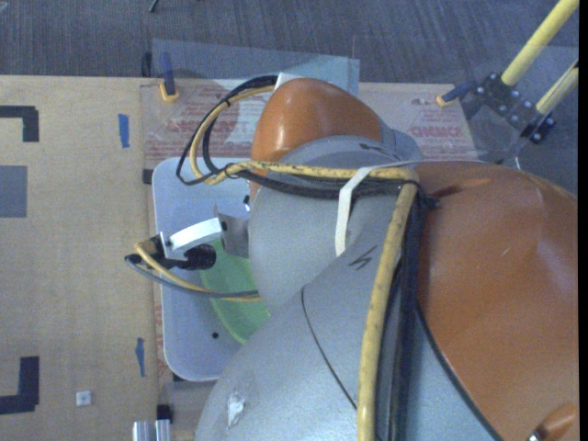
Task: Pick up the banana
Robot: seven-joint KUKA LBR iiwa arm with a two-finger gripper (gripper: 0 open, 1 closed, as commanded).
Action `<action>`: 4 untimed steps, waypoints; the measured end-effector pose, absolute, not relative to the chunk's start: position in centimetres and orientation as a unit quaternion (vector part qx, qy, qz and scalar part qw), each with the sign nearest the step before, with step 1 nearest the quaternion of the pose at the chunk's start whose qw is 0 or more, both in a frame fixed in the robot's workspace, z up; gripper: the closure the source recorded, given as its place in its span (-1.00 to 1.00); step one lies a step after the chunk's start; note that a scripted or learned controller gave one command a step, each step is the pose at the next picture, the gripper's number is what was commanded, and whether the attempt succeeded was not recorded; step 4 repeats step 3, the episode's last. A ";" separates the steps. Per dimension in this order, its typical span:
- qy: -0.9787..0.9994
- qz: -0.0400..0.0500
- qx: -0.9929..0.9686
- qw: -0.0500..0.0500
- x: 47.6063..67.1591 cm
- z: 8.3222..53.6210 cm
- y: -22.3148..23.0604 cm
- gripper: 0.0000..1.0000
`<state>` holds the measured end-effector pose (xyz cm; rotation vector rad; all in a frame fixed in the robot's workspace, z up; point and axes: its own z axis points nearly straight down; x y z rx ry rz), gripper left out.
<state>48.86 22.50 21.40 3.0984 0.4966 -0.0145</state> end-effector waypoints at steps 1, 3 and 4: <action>0.161 -0.008 0.987 0.004 48.9 22.0 22.6 1.00; 0.362 -0.006 0.932 0.000 55.1 11.9 22.5 1.00; 0.362 -0.006 0.932 0.000 55.1 11.9 22.5 1.00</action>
